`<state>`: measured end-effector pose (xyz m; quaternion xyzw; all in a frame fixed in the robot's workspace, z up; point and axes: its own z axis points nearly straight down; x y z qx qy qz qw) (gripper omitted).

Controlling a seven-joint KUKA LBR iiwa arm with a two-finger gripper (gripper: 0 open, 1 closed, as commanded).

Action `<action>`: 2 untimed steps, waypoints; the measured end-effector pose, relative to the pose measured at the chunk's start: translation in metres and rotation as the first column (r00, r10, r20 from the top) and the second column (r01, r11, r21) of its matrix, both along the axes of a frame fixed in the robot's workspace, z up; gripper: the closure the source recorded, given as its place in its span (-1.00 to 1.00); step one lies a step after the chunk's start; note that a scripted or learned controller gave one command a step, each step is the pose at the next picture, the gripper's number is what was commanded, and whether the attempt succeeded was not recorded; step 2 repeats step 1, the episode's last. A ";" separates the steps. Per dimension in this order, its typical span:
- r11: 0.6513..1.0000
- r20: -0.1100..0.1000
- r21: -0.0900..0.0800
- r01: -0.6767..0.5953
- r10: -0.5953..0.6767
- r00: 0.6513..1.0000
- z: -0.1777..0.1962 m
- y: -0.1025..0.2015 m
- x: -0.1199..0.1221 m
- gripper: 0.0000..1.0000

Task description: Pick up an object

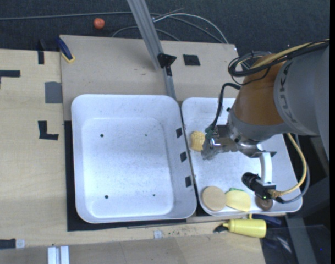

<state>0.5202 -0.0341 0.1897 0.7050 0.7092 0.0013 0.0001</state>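
Note:
My gripper reaches in from the right over the right bin, low near its left wall. A small yellow, lumpy object lies just left of the gripper tip, touching or nearly touching it. A tan round disc and a yellow rounded piece lie at the bin's front edge. A small brown object sits at the front right corner. The arm's grey body and orange band hide the bin's right half.
The left bin stands alongside the right one. A yellow cylinder lies on the bench in front of the right bin. A grey pole slants across the back. Cables loop around the arm's wrist.

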 end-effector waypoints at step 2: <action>1.000 -0.003 -0.001 0.001 -0.001 1.000 -0.001 0.053 -0.026 1.00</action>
